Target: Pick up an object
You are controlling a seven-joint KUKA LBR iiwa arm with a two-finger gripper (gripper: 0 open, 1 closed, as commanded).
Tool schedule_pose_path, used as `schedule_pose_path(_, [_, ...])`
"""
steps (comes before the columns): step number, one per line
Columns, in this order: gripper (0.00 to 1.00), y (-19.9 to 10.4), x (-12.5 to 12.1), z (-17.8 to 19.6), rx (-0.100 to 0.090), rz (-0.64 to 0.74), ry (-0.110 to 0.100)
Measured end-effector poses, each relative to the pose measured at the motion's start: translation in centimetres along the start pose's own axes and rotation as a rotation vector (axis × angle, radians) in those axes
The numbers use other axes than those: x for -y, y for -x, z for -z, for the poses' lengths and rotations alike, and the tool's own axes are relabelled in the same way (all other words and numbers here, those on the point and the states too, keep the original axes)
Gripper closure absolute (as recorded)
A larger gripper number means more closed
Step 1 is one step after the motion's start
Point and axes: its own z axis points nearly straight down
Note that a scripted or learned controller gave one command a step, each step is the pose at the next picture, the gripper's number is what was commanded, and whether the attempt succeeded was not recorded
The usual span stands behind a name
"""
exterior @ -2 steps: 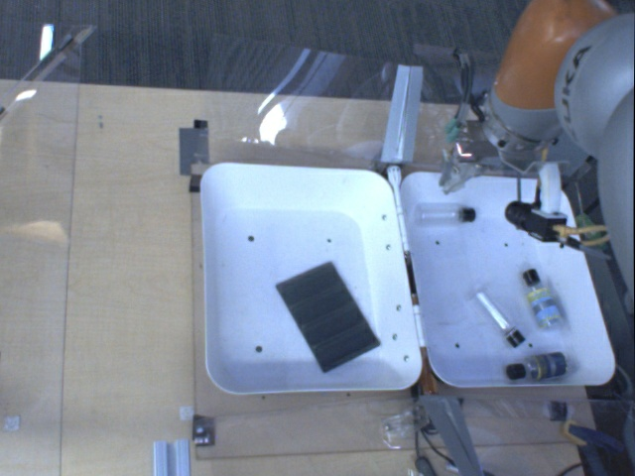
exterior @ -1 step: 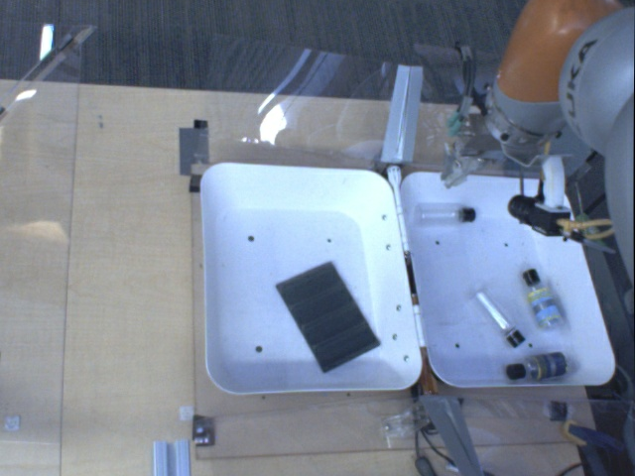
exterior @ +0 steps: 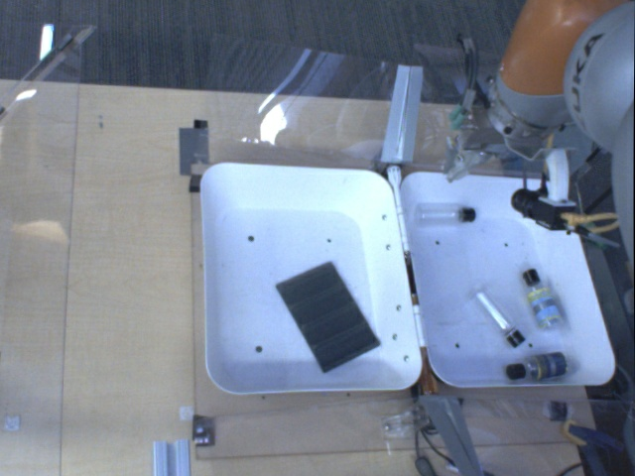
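The pale wooden desk [exterior: 99, 296] carries two shallow white plastic bins side by side, touching along their inner edges. The larger left bin [exterior: 228, 266] lies near the middle of the desk; the smaller right bin [exterior: 585, 296] sits toward the desk's right side. A small dark metal bracket [exterior: 194, 147] stands just beside the left bin's far left corner. An upright grey aluminium bar [exterior: 400, 115] lies behind the seam between the bins. A small metal bracket [exterior: 203, 429] sits near the left bin's near corner.
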Motion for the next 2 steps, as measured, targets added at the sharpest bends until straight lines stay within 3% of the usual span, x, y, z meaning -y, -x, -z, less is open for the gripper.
schedule_pose_path(1, [1.00,4.3,5.6,2.5,-0.004,-0.001,-0.011])
schedule_pose_path(2, [1.00,2.9,5.2,-7.3,-0.006,-0.007,-0.015])
